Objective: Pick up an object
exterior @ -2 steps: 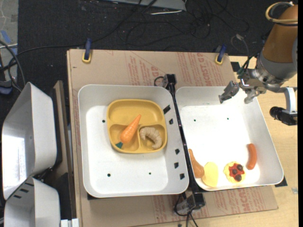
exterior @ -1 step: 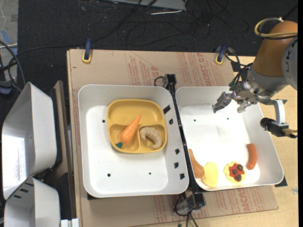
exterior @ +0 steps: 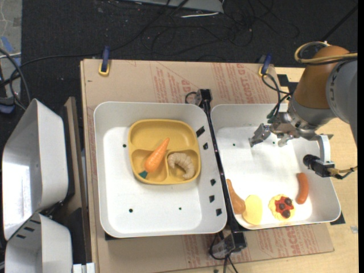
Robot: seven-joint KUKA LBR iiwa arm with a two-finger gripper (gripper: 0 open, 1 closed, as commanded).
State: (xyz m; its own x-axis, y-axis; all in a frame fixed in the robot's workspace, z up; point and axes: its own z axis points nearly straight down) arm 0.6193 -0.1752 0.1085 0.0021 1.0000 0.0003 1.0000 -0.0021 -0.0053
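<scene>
My gripper (exterior: pixel 269 139) hangs over the upper middle of the right bin (exterior: pixel 244 121), open, with nothing between its fingers. Along that bin's front lie a red sausage (exterior: pixel 302 187), a small pizza-like piece with red topping (exterior: pixel 282 206), a pale yellow piece (exterior: pixel 253 209) and an orange-brown drumstick-shaped piece (exterior: pixel 234 195). All of them sit well in front of the gripper, apart from it. In the left bin (exterior: pixel 114 209) a yellow divided plate (exterior: pixel 140 132) holds a carrot (exterior: pixel 157 154) and a pale shrimp-like piece (exterior: pixel 182 164).
The grey arm with its orange band (exterior: pixel 318 78) reaches in from the right, above the right bin's far right corner. A black fitting on a cable (exterior: pixel 316 164) hangs near the sausage. A black divider (exterior: pixel 213 152) runs between the bins. Cables cross the dark floor behind the bench.
</scene>
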